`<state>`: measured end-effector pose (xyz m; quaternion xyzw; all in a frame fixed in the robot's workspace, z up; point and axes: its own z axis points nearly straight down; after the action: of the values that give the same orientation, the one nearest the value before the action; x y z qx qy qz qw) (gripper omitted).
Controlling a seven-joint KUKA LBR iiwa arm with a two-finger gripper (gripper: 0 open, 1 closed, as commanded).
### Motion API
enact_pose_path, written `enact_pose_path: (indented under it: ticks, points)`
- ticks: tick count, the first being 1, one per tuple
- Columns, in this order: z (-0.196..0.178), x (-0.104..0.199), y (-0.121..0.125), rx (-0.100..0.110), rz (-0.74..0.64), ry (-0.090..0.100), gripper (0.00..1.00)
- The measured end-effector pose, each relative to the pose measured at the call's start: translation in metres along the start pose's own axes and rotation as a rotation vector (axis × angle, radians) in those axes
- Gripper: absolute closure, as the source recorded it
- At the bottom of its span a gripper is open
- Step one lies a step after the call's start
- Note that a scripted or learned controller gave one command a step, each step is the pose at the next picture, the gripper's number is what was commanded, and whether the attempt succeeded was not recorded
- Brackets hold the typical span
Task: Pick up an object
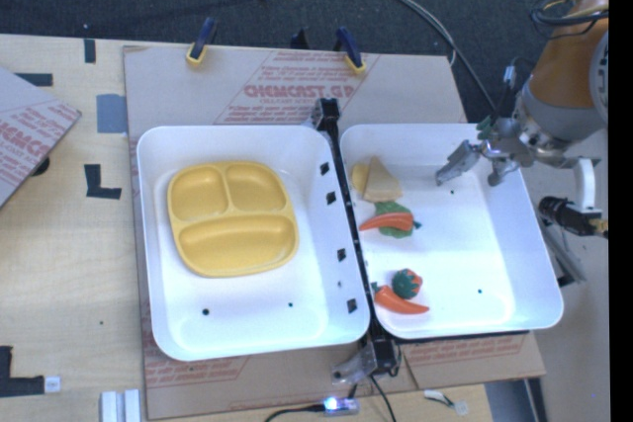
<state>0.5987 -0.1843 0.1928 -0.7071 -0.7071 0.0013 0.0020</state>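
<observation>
While I hang over the far right of the right bin (514, 242), my claw (475, 161) spread apart and holding nothing, the toys crowd the divider: a cheese wedge (376, 181), a carrot (388, 221), another carrot (401, 297). Bare floor between us leaves easy room, though that wall could block a finger
</observation>
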Motion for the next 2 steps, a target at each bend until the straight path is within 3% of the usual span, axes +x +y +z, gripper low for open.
enact_pose_path:
  ticks: [2]
  points:
    - [0.108, 0.002, -0.003, -0.005, -0.001, -0.001, 0.00]
